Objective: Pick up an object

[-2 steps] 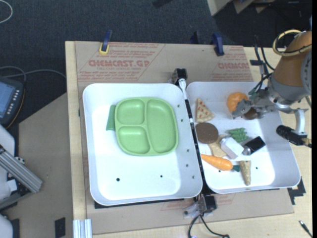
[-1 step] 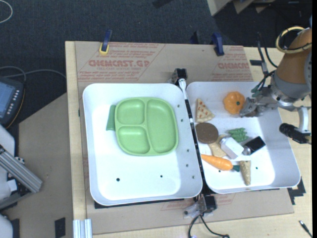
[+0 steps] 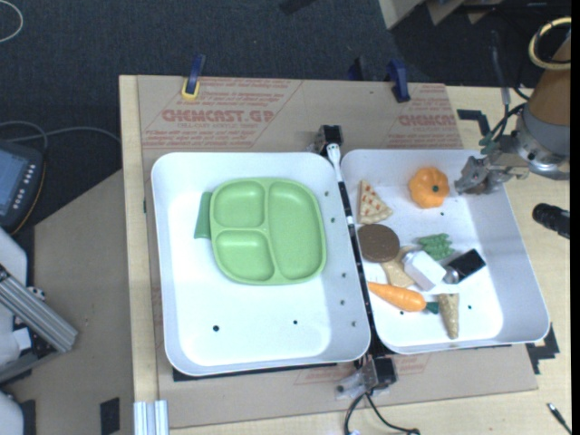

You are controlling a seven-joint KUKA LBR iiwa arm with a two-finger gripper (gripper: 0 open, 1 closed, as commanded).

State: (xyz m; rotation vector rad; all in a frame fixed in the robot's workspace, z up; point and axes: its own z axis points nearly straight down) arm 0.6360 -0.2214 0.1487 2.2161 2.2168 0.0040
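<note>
Camera view: you had the gripper (image 3: 478, 176) just right of the orange pumpkin (image 3: 429, 188), near the right bin (image 3: 518, 243) rim's upper corner; its grip state you couldn't tell.

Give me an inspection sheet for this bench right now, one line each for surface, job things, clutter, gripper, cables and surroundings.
Surface: tan bench board bearing the left white bin and right white bin, side by side.
Job things: in the right bin, small orange pumpkin, pizza-slice toy, round brown disc, orange carrot, green leafy piece, black block, cone.
Clutter: green divided plate in the left bin.
Gripper: two-finger gripper above the right bin's far right part, beside the pumpkin, holding nothing.
Cables: wires at the bench's near edge.
Surroundings: dark carpet; yellow clamp and blue clamp at the board's far edge.
</note>
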